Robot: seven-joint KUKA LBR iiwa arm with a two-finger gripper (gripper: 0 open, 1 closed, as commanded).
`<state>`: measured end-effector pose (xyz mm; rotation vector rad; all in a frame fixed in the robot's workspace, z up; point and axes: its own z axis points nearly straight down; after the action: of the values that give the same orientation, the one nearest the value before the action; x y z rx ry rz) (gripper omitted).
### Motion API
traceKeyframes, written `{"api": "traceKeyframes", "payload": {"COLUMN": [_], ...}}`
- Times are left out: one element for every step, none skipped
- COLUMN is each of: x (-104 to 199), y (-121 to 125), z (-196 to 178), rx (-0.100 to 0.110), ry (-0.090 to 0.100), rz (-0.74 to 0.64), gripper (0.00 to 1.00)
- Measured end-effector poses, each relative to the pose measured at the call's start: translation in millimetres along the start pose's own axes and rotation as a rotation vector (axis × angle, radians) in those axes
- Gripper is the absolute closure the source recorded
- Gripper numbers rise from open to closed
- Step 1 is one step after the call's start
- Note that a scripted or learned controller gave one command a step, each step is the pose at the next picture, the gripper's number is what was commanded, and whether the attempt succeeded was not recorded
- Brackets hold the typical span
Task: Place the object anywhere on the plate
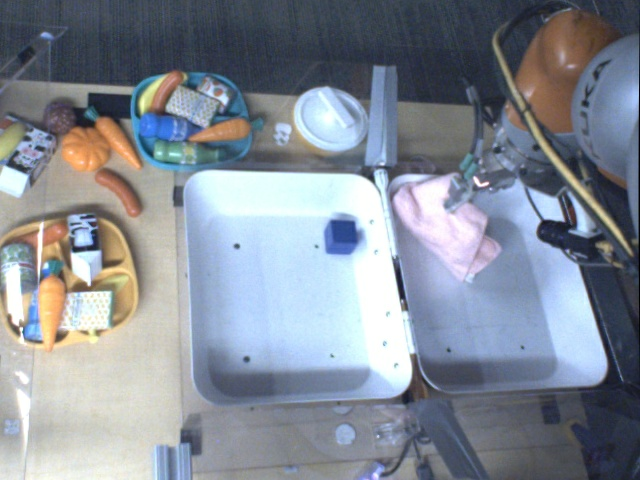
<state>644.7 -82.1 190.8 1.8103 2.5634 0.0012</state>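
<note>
A pink cloth (447, 228) lies crumpled in the upper left part of the right bin (540, 338). My gripper (466, 190) is low over the cloth's upper right edge, touching or nearly touching it; whether it grips the cloth is not visible. A small blue cube (342, 235) rests in the left bin (270, 338), towards its upper right. Just beyond the bins, near the divider, sits a white plate (330, 120) with a yellow rim.
A blue bowl (192, 120) of toy food stands behind the left bin. A yellow dish (66, 280) with more toys is at the far left, with a toy pumpkin (84, 149), carrot and sausage (119, 191) loose beside it. Cables (560, 168) loop from the arm over the right bin.
</note>
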Motion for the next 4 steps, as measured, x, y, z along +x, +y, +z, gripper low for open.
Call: {"api": "traceKeyframes", "payload": {"x": [1.2,51.9,103.8,150.6], "y": [2.2,20.7,37.1,64.5], "z": [-34.6,-26.3,-38.7,-41.4], "rx": [-0.002,-0.003,-0.004,-0.007], "ry": [0.000,0.001,0.000,-0.002], "rz": [-0.008,-0.412,-0.815,-1.215], "gripper": [1.00,1.00,1.00,1.00]}}
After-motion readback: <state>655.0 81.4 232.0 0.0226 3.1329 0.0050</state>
